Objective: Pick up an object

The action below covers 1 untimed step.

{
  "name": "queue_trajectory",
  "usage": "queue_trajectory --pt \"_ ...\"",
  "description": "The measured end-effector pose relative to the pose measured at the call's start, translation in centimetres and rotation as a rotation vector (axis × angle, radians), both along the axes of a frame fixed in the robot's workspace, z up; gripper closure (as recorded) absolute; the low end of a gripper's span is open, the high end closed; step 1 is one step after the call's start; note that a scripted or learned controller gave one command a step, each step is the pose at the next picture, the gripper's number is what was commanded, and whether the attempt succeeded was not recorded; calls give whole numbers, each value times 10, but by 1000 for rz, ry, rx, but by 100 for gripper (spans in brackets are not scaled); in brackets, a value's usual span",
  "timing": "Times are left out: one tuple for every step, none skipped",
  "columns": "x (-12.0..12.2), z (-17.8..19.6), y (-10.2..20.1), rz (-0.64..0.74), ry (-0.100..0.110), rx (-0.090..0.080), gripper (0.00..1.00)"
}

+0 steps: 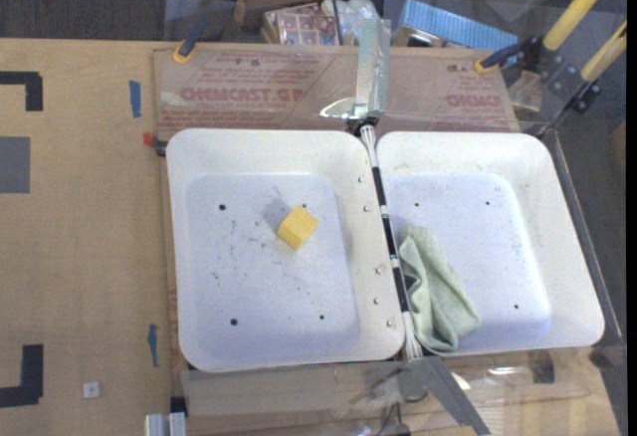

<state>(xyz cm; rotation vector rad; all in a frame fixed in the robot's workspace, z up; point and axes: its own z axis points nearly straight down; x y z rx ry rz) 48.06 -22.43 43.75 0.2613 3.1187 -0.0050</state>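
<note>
Sitting a little above the middle of the left shallow white plastic bin (199, 165), a small yellow cube-shaped block (298, 228) rests flat on the bin's speckled floor, turned so that one corner points toward the bottom of the view. It lies apart from every wall of that bin, with a faint shadow on its upper left side. Dark specks and a few small round holes mark the floor around it.

Just beside this bin, across the narrow seam where the two rims meet, the right shallow white plastic bin (518, 175) holds a crumpled pale green cloth (435, 290). The cloth is bunched against the bin's left wall and near its lower left corner, well apart from the yellow block.

Both bins stand on a flat brown cardboard sheet with red printed lettering (259, 91), which lies on the light wooden bench (80, 225). Strips of blue tape (134, 98) and black corner markings sit on the bench to the left.

The arm's pincer is out of the picture, so its state cannot be told.
</note>
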Motion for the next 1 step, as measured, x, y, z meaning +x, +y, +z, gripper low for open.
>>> queue_trajectory --pt "0 -91 61 306 7 1 100"
